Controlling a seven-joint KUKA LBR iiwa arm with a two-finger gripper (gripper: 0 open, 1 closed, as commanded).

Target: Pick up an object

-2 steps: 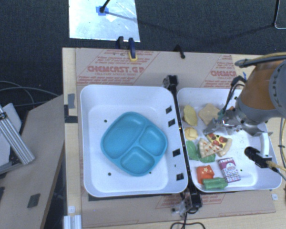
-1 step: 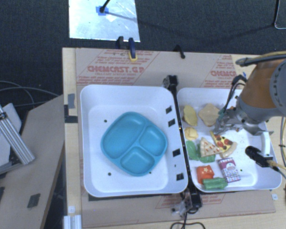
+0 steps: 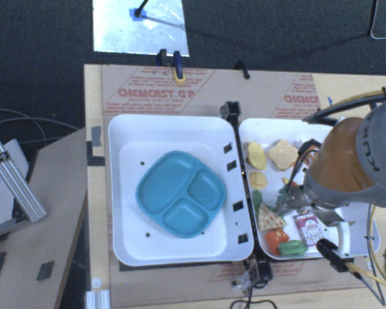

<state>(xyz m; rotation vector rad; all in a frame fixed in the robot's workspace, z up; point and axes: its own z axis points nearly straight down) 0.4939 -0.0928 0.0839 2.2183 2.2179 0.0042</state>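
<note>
We start with the bench (image 3: 199,85): two white bins side by side. The left bin (image 3: 125,192) carries a blue sectioned plate (image 3: 180,193) near its middle. The right bin (image 3: 321,131) holds the pickable clutter, and our arm (image 3: 347,163) hangs low over it, coming in from the right edge. The gripper (image 3: 284,201) sits over the bin's left half, close to the divider. Just below it lies a cracker-like wedge (image 3: 269,219), with a red piece (image 3: 275,238) and green piece (image 3: 293,248) toward the near edge and a small red packet (image 3: 307,227) to their right. Two yellow pieces (image 3: 256,154) and (image 3: 282,153) lie toward the far edge. Whether the gripper is spread or closed, we cannot tell; nothing is visibly held. We judge the wedge the nearest target.
</note>
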